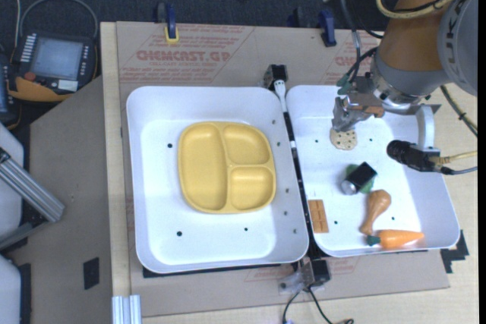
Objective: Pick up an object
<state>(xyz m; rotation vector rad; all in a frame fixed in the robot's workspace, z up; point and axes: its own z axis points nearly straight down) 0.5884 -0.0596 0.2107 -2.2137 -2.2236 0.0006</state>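
We see the end effector low over the upper part of the right bin, directly above a small round tan disc with dark dots, which looks like a cracker or biscuit toy. Whether it is open, closed or gripping anything we cannot tell; its tip is a dark cluster against the disc's upper edge.

The likely failure, in our judgement, is a miss on the disc: it lies flat on the bin floor and gives little edge to catch, so it could slide away or be pressed down instead of lifted. Other candidates lie well apart from it, lower in the same bin: a small dark block with a green patch, a tan drumstick-shaped piece, an orange carrot-like piece and a flat brown tab by the inner wall. The yellow divided plate sits alone in the left bin (too broad a thing for a two-finger grasp, we suspect).

The arm's orange band and grey wrist hide the bin's upper right corner, and a black cylinder on the arm overhangs its right side. The worktop lettering is partly covered.
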